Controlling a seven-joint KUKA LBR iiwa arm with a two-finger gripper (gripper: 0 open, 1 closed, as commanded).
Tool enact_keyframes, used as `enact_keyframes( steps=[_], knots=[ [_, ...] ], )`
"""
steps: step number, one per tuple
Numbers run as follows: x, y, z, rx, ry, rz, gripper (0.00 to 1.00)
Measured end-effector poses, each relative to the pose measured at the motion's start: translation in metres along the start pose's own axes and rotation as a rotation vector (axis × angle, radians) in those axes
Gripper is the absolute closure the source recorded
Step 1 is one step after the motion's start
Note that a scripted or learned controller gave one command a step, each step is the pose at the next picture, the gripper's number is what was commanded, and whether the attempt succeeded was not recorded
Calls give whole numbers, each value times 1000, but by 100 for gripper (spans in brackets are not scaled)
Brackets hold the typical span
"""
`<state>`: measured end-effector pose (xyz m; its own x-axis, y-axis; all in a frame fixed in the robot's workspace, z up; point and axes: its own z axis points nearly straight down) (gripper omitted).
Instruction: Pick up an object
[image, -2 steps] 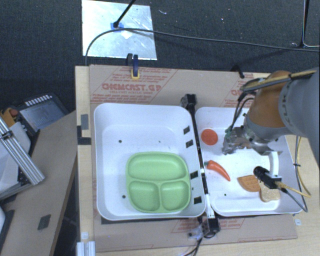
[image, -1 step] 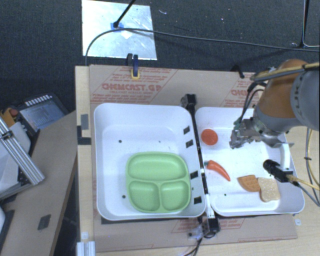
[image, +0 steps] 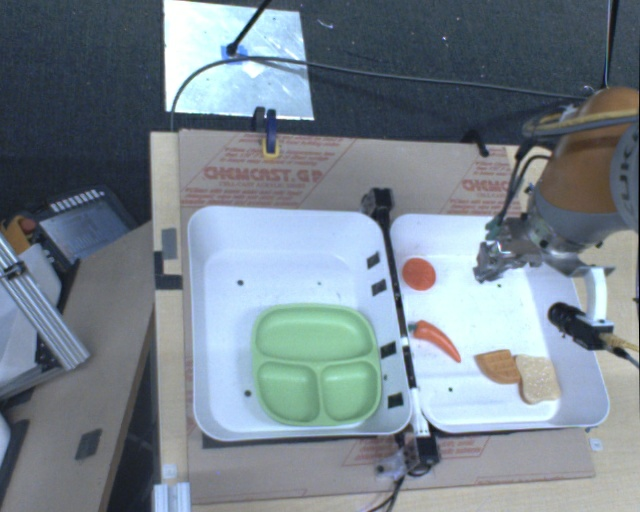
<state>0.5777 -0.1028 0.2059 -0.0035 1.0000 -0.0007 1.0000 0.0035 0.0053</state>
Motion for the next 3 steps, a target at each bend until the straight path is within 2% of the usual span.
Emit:
enact_keyframes(
  steps=[1, 2, 3],
  knots=[
    [0, 2, -50, 0, 0, -1, 100],
    [54, -1, -46, 4, 1, -4, 100],
    [97, -19, -46, 5, 2, -4, 100]
  ],
)
